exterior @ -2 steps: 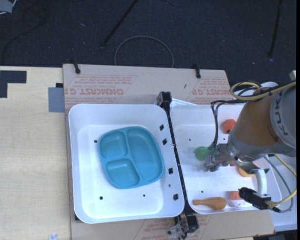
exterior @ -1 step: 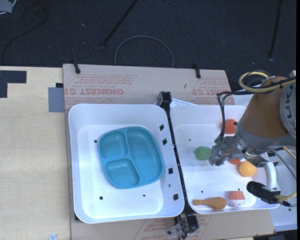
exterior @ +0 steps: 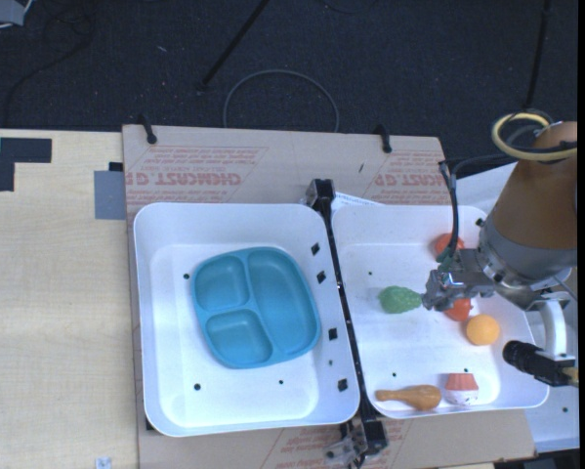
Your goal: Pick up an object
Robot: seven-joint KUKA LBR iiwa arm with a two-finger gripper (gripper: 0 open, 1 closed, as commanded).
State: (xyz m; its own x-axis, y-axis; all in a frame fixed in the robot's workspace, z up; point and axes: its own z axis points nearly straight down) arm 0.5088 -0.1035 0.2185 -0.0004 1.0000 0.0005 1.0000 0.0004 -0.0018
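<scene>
as the arm reaches in from the right of the camera view, its hand [exterior: 440, 291] sits low inside the right bin [exterior: 390, 228], just beside the green toy [exterior: 399, 300] that lies near the middle of that bin. the metal parts of the hand look to be touching or nearly touching the green toy's right end, but whether the hand is released or clenched i cannot tell; nothing is plainly gripped in it. the low, close stance suggests the green toy is the thing being gone for, though that is a judgement.

other things lie scattered in the same bin. a red piece [exterior: 458, 310] sits right under the hand's lower side, and another red-orange piece [exterior: 443, 244] lies above it, partly behind a dark cable. an orange ball [exterior: 482, 330] rests just below and right of the hand. along the near wall lie a tan drumstick toy [exterior: 410, 396] and a small white and red item [exterior: 459, 387]. the red piece is so close that it could get nudged or caught.

the left bin [exterior: 165, 262] holds a blue divided plate [exterior: 254, 305], flat, well apart from the hand. both bins sit side by side on a cardboard sheet [exterior: 272, 169] laid over the tabletop [exterior: 48, 291], probably to keep them in a fixed place.
</scene>
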